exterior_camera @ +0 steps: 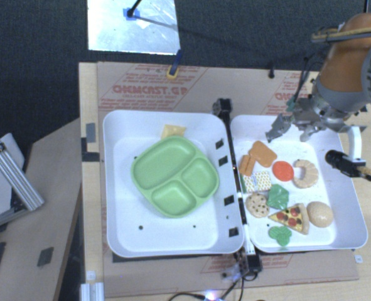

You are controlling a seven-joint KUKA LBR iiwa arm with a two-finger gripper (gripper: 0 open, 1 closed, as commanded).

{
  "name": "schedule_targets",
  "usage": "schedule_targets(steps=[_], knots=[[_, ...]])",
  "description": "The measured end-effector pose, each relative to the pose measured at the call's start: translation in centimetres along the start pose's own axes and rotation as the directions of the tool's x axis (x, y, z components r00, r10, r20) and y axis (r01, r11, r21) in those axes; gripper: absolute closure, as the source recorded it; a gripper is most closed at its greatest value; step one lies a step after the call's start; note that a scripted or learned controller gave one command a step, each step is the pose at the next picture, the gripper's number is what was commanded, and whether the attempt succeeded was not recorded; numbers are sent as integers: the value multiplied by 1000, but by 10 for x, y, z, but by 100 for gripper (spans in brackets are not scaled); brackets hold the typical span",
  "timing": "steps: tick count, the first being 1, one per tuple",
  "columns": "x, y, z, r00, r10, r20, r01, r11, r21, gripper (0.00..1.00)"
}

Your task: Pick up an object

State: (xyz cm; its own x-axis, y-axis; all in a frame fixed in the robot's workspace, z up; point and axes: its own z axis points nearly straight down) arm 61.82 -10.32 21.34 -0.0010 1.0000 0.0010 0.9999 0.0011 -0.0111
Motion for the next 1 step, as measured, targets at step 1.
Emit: schedule_targets(steps=[1], knots=[[0,3,-7,1000,-2,1,2,1000,-13,0]])
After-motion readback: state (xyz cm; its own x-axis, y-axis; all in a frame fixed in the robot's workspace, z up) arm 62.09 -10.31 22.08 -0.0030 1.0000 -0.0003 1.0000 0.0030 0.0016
